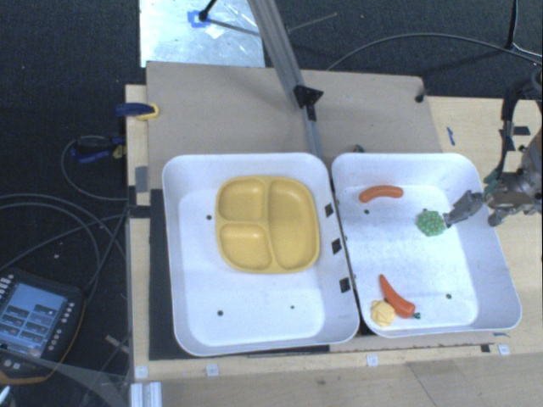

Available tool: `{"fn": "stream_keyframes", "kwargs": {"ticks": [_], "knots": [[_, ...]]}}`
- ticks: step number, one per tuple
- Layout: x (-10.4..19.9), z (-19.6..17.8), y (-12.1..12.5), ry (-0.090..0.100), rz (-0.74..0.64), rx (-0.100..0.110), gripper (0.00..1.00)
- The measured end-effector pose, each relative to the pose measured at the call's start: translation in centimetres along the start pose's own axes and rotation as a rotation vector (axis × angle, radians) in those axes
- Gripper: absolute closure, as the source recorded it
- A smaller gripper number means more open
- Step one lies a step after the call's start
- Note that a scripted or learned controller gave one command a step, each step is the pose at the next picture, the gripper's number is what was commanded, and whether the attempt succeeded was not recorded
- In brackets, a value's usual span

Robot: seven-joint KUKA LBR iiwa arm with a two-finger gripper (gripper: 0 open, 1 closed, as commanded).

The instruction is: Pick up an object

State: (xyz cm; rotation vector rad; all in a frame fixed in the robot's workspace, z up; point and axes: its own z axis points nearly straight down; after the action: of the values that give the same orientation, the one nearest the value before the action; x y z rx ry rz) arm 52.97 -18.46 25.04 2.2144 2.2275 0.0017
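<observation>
Reaching over right bin (488, 253) rim, fingers (465, 205) beside green broccoli (431, 223), spread unclear; sausage (380, 193), carrot (396, 295) apart

Arm (519, 185) cut off at the right edge, hand (475, 206) blurred beside the green lump (431, 223), handset (32, 325) clipped at left.

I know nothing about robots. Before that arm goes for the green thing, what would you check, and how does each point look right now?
1. Pincer near the green broccoli-like toy: ok, just to its right.
2. Toy between the fingers: not ok, it lies beside them.
3. Finger opening: cannot tell.
4. Space around the toy: ok; the sausage and the carrot lie apart from it.
5. Toy inside the right bin: ok.
6. Yellow divided plate out of the way: ok, in the left bin.
</observation>
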Motion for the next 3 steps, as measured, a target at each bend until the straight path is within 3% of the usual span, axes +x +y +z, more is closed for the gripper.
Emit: {"fn": "stream_keyframes", "kwargs": {"ticks": [1,3], "knots": [[0.0,0.0,0.0,0.000,0.003,-0.001,0.00],[0.3,9.2,-1.1,0.001,0.006,0.005,0.00]]}}
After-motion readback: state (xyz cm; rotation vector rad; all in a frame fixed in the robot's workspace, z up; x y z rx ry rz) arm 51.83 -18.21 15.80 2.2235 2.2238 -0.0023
